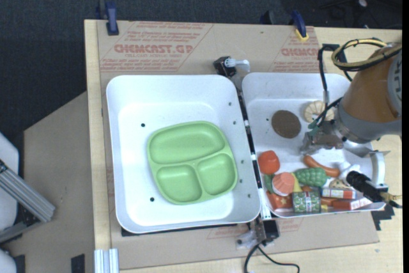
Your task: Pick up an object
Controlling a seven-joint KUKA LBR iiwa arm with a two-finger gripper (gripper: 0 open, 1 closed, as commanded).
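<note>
Gripper (314, 139) hangs low in the right bin (281, 89) just above the sausage (321, 166) (its spread I cannot tell) — best to drop straight, centred on it, clear of the brown disc (285, 124).
</note>
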